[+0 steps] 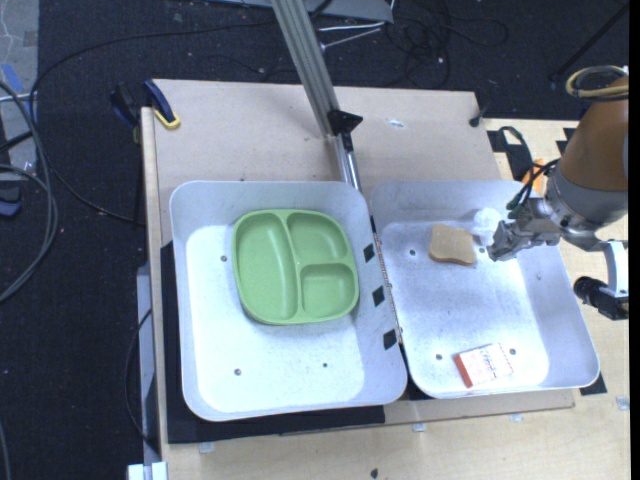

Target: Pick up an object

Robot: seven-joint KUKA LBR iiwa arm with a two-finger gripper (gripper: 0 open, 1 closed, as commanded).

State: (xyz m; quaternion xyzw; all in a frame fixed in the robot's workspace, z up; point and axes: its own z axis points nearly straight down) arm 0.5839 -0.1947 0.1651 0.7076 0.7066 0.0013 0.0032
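Nearest the camera in the right bin (560, 358) lay a small red-and-white carton (484, 365), flat and probably light. Farther back sat the tan sponge-like block (453, 245), my likeliest pick: I judged it soft, light and not slippery, best pinched across its short sides. It looked rounded and matte, lying flat. My gripper (497, 248) hovered just beside its right edge; whether it stood open I could not tell. The green divided plate (297, 265) rested in the left bin (200, 368).
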